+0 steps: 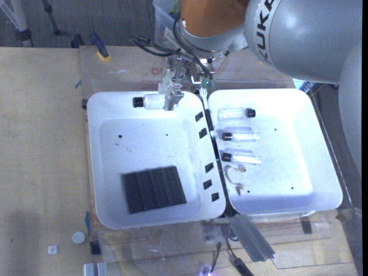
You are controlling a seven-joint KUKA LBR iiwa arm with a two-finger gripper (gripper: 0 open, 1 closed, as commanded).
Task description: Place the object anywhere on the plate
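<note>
Closed about a clear vial with a black cap (150,101), the jaws of the gripper (173,95) are seen at the far edge of the left bin (103,154), the vial lying sideways (cap to the left). A dark ridged plate (153,189) is set flat near the bin's near edge, well apart. Three more vials (238,135) are laid in the right bin (299,148).

Bright, even overhead light w/ soft shadows; the white bins (276,194) nearly blow out, esp. the rims. Arm (310,27) looms close, soft-focus, w/ broad glare on its grey shell. Overall low-res, slightly grainy; small vials (237,135) look smeared.
</note>
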